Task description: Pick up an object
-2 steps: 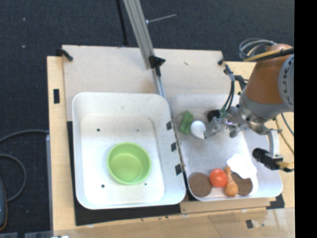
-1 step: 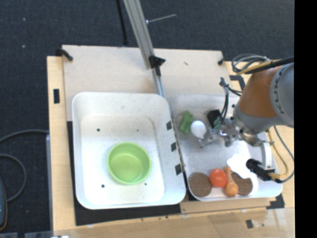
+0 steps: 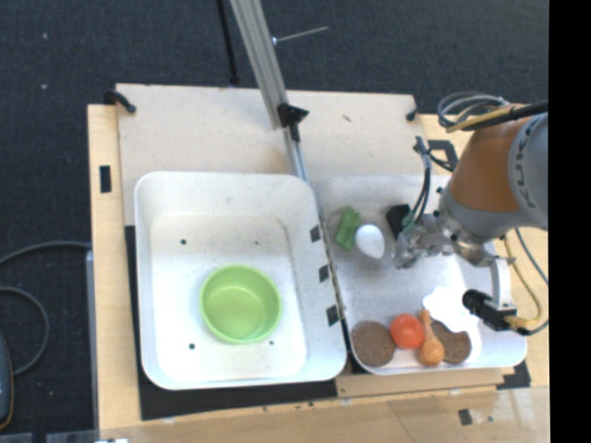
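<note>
The gripper (image 3: 408,250) hung low in the right bin (image 3: 388,293); whether it was spread or closed could not be told. Just beside it lay a white egg-shaped object (image 3: 370,241), likely smooth, light and slippery, best pinched across its narrow middle.

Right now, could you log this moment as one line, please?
gripper low in right bin | beside white egg | green bowl in left bin

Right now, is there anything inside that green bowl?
The green bowl sits alone in the left bin, and its visible inside looks bare. Whatever part of the bin floor lies beneath it is covered.
</note>
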`<state>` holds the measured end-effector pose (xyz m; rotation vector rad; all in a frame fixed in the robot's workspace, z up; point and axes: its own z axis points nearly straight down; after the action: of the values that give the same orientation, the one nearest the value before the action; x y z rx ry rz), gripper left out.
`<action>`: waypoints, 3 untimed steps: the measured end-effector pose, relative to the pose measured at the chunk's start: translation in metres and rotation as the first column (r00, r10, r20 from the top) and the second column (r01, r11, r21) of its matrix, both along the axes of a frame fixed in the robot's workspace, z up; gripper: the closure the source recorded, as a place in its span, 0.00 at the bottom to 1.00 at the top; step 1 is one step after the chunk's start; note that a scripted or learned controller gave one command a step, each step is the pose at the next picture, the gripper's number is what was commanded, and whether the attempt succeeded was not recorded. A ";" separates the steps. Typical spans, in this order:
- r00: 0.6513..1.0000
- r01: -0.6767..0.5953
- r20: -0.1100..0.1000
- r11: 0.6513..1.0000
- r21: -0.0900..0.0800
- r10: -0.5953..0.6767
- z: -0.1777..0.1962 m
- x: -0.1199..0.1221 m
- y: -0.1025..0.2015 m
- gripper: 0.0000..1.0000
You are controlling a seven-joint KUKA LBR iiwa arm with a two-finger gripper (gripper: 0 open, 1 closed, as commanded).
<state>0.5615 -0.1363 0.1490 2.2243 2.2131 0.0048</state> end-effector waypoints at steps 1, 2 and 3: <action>1.000 -0.008 0.004 1.000 -0.002 0.008 0.064 0.004 -0.003 1.00; 1.000 -0.008 -0.002 1.000 0.000 0.008 0.065 0.005 -0.004 1.00; 1.000 -0.013 -0.002 1.000 0.002 0.013 0.080 -0.001 0.052 1.00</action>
<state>0.5609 -0.0846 0.2291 2.2124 2.2296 0.0052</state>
